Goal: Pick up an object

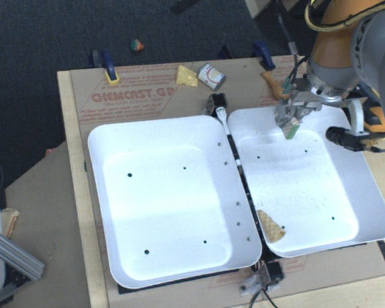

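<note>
Grey arm [364, 38] with orange band in from 2 o'clock, hand [289, 121] hanging over the far edge of the right bin [360, 201], near that bin's 11 o'clock corner. Small greenish object [290, 131] pinched between the fingertips, clear of the bin floor as far as can be judged; fingers closed onto it. One more item in the right bin: flat tan, cracker-like scrap [270, 226] at 7 o'clock, lying against the left wall. Left bin [115, 191] just beside the right one, touching along the centre seam, black dots on both floors. Behind the bins on the cardboard-covered desk [94, 261], at 12 o'clock: yellow wedge-shaped piece [186, 76] and a small white-and-grey box [211, 76], close together, well apart from the hand. Orange strip-like thing [272, 84] near the hand at its 11 o'clock, outside the bin; can't identify it. Blue clamps [109, 64] on the desk's far edge. Small red-green item [137, 45] on the dark floor at 12 o'clock, off the desk.
</note>
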`<state>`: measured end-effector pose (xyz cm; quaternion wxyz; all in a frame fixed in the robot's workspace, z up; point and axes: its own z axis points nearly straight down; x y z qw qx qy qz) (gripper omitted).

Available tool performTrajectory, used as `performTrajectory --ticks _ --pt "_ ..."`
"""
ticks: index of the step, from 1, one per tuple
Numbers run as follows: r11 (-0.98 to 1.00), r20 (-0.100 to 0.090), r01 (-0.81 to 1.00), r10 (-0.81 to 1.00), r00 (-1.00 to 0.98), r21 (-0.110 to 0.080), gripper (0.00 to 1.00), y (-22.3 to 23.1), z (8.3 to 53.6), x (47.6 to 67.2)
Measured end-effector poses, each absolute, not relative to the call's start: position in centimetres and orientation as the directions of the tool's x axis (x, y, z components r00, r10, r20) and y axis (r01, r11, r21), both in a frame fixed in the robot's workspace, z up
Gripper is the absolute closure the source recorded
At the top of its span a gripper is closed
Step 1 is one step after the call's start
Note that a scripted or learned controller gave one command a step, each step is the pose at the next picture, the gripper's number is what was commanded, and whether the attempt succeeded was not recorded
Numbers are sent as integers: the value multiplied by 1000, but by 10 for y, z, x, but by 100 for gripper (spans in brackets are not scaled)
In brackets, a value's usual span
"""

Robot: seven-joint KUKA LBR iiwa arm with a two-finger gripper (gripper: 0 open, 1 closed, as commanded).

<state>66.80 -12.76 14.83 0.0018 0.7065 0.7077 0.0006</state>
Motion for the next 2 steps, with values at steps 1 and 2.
performTrajectory --ticks 1,2 --pt "-3 -3 1000 1000 3 7 100 -157 259 618" --pt "18 4 1000 1000 -18 16 100 3 372 613"
